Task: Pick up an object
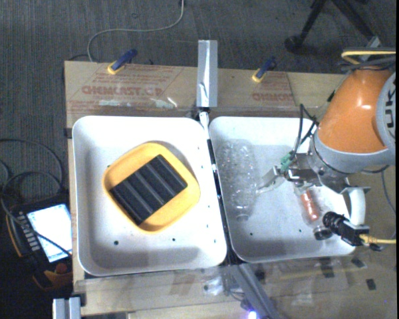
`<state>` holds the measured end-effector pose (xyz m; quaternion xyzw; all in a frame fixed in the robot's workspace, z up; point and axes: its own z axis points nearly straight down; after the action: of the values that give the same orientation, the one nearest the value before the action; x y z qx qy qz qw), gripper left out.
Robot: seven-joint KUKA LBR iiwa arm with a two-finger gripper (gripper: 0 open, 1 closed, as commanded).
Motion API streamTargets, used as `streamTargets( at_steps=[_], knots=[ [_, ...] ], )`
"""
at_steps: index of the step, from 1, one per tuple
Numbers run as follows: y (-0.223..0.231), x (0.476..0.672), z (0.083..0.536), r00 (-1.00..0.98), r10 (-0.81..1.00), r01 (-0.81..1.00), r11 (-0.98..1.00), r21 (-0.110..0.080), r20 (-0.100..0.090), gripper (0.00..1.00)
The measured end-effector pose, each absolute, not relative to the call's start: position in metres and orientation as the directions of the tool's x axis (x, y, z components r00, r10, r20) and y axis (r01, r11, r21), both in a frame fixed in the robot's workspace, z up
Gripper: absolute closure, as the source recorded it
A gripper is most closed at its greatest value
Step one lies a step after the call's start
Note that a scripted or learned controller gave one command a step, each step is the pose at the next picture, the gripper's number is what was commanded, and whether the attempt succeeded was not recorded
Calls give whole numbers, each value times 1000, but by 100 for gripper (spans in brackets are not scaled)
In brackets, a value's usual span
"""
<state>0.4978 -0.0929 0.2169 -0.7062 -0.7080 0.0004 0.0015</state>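
hand (282, 173) is hanging over the right bin (272, 243), middle right of the frame, with the grey arm and its orange band (356, 111) coming in from the right edge. honestly can't tell how far open the hand is from this angle, and i don't see anything gripped in it.

stuff to grab: a clear plastic bottle (238, 175) lies lengthwise along the left side of the right bin, just left of the hand, close but i can't say if they touch. a small reddish see-through thing (310, 205) lies on the bin floor just below and right of the hand, partly under the wrist.

the left bin (83, 178) has one big yellow block with a black ribbed top (153, 186), sitting at a slant about in the middle, well apart from the hand.

both bins sit side by side on the table (139, 88), with two blue and yellow clamps (122, 60) on its upper edge.
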Motion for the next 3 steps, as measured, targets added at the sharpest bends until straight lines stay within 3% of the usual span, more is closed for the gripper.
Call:
streamTargets(
  at_steps=[1,2,3],
  knots=[
    [-130,500,185,-32,999,999,32,-3,2,0],
    [-168,539,177,-35,999,999,35,-1,2,0],
    [-192,556,131,-4,1000,1000,4,-1,1,0]
  ],
)
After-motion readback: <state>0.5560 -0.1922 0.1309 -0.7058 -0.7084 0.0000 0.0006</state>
